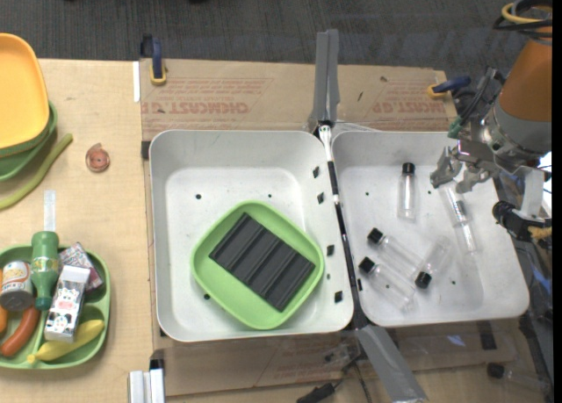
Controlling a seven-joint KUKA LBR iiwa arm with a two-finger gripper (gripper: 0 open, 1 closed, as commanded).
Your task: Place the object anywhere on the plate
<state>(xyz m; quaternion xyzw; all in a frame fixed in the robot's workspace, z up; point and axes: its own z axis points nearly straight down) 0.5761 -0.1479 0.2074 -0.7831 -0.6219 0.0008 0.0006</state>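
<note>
Green plate (257, 267), left bin (176, 164): carried no vial. Clear vials (407, 189) lay in right bin (492, 305). Gripper (458, 173) hovered above them; finger state could not be told.

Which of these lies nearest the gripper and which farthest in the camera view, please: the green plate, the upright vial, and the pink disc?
From the gripper:
1. Upright vial, in the right bin, just to the gripper's image-left.
2. Green plate, in the left bin.
3. Pink disc, on the bench beyond the left bin, farthest.

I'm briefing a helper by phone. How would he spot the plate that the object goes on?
Find the left white bin of the two. The green plate lies in it, a rounded square holding a dark ribbed slab; the right bin holds clear vials instead.
</note>
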